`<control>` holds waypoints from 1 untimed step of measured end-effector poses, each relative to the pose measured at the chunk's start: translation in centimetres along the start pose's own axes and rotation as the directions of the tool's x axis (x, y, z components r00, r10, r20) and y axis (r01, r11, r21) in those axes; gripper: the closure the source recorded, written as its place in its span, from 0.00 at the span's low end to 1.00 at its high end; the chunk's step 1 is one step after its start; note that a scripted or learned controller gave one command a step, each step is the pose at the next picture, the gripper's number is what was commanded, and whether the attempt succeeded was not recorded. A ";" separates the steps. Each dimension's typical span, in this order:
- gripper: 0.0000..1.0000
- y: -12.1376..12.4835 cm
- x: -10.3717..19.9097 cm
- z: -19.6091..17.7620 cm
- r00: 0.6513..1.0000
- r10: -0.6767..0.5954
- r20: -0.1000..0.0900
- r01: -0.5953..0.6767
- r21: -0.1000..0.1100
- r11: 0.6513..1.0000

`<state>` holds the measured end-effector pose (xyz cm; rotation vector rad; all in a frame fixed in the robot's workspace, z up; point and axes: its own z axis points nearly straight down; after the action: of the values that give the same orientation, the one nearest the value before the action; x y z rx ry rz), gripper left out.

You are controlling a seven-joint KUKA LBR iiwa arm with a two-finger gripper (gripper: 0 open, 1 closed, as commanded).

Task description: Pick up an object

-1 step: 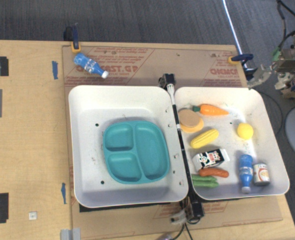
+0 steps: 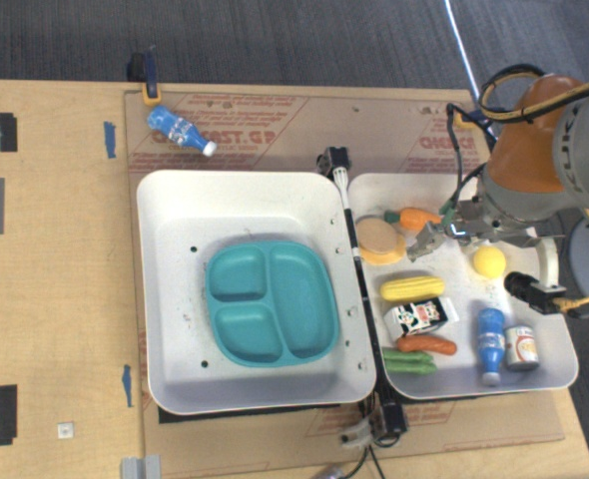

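Note:
The right bin (image 2: 564,367) holds several small items. A tan bun (image 2: 376,239) and an orange carrot (image 2: 417,218) lie at its upper left. A yellow lemon (image 2: 489,261) sits to the right, with a corn cob (image 2: 411,288) and a black-and-white carton (image 2: 419,315) in the middle. Lower down are a red pepper (image 2: 426,345), a green pod (image 2: 408,363), a blue bottle (image 2: 490,342) and a small can (image 2: 521,347). My gripper (image 2: 426,241) hangs low over the bin between the bun, the carrot and the lemon, just right of the bun. Nothing is visibly in it.
The left bin (image 2: 165,218) bears a teal divided plate (image 2: 272,302). Another blue bottle (image 2: 180,131) lies on the bench behind the left bin. A black clip (image 2: 332,160) sits at the ridge between the bins. The arm's grey and orange body (image 2: 534,158) covers the right bin's upper right corner.

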<state>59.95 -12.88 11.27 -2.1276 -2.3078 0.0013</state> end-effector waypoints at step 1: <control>0.00 6.3 2.7 2.9 1.000 -0.003 -0.004 0.003 0.024 1.000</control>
<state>66.02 -9.64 8.34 -2.1113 -2.2975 0.0245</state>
